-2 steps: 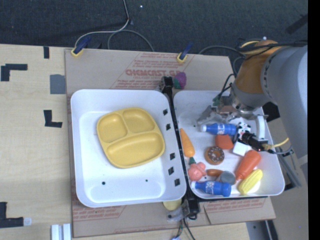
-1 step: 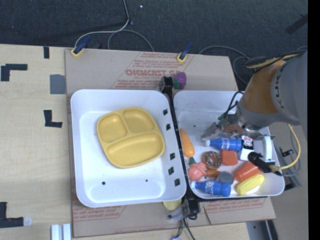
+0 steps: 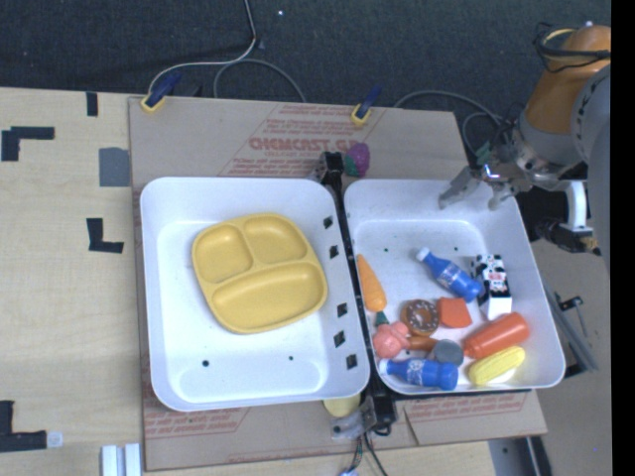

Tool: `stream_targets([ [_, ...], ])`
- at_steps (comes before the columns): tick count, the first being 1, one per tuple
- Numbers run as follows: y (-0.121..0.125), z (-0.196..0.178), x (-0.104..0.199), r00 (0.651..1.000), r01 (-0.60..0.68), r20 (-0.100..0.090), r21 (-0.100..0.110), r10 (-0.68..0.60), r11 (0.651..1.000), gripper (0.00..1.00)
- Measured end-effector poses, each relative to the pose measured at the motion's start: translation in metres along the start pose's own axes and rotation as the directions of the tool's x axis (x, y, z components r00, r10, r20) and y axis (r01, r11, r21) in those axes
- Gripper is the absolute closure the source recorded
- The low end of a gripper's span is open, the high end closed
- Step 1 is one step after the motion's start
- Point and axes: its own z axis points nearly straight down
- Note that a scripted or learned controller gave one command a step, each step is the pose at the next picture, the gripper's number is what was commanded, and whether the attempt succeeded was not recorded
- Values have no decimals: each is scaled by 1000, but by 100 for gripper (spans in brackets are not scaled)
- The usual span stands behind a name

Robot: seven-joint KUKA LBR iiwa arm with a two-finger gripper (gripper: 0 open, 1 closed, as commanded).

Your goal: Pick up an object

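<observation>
Highest over the bench, and so closest to the lens, the grey arm with its orange band (image 3: 573,43) leans in over the far right corner of the right-hand shallow white bin (image 3: 531,256). Its two-finger gripper (image 3: 474,197) hangs above that bin's far edge with its fingers (image 3: 452,195) spread apart and nothing between them. That fits a tool poised to come down on something rather than one carrying a load. Below it the far part of the bin floor is bare, so any pick has to reach toward the near side, where the toys lie crowded. A blue plastic bottle (image 3: 448,274) lies closest to the gripper, out in the middle with free space on its far side, which makes it look the easiest target. Just beside it, by the right wall, stands a small black-and-white cow figure (image 3: 492,276). An orange plastic carrot (image 3: 370,284) lies along the left wall. Toward the near edge a brown ring doughnut (image 3: 422,315), a red-orange sausage shape (image 3: 494,335), a yellow banana-like piece (image 3: 494,367) and a second blue bottle (image 3: 425,373) touch or nearly touch, leaving little room for the fingers. In the left-hand white bin (image 3: 164,216) a yellow divided plastic plate (image 3: 260,271) sits alone, well apart from the gripper.
</observation>
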Motion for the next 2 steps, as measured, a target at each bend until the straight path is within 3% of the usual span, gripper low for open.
stream_targets([
  [1,-74,67,58,1000,0,-5,12,0,1000,0],
  [2,-71,53,55,1000,-1,-2,7,1,1000,100],
])
